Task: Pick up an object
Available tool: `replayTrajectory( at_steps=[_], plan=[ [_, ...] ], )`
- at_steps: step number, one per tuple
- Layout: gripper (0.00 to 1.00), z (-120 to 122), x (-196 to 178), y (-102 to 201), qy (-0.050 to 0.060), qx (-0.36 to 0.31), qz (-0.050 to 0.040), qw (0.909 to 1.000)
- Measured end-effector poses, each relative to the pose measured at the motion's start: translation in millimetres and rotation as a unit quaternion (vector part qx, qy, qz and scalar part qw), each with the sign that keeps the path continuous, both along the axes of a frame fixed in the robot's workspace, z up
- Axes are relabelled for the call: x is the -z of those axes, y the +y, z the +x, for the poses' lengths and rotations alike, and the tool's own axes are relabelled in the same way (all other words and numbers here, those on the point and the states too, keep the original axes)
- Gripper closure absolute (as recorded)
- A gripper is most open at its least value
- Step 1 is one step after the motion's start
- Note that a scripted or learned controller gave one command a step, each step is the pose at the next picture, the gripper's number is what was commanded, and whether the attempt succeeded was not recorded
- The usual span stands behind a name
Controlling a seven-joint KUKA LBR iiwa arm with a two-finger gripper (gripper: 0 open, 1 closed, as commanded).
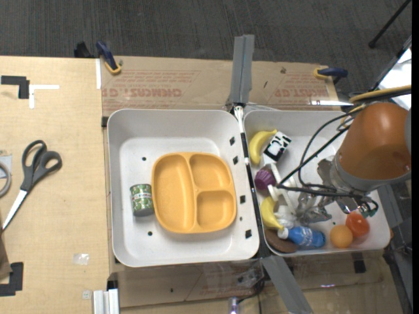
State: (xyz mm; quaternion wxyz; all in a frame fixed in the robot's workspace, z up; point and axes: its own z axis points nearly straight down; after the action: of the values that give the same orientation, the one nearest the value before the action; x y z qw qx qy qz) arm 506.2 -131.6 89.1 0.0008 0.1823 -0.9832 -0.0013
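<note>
The arm's orange band [380, 142] hangs over the right bin [308, 120]. Below it, my gripper [309, 209] is down among the objects near the bin's front. A blue bottle [306, 237] lies just in front of the gripper. An orange ball [341, 235] and a red ball [357, 224] sit to its right. A yellow banana [259, 143], a black and white cube [277, 146], a purple item [264, 177] and another yellow piece [268, 213] lie along the bin's left side.
The left bin [124, 149] holds a yellow divided plate [194, 192] and a small green can [141, 199]. Scissors [31, 169] lie on the wooden bench at the far left. Black cables [314, 146] loop from the arm over the right bin.
</note>
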Motion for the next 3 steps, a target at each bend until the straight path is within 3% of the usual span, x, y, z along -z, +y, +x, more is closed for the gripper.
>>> replayTrajectory(
  at_steps=[1,2,3],
  plan=[
    [1.00,37,0,40,0.001,0.088,-0.0008,0.9961],
    [1.00,77,-58,-32,-0.002,0.024,-0.0006,0.9997],
    [0.00,77,-58,-32,-0.002,0.024,-0.0005,0.9997]
  ],
)
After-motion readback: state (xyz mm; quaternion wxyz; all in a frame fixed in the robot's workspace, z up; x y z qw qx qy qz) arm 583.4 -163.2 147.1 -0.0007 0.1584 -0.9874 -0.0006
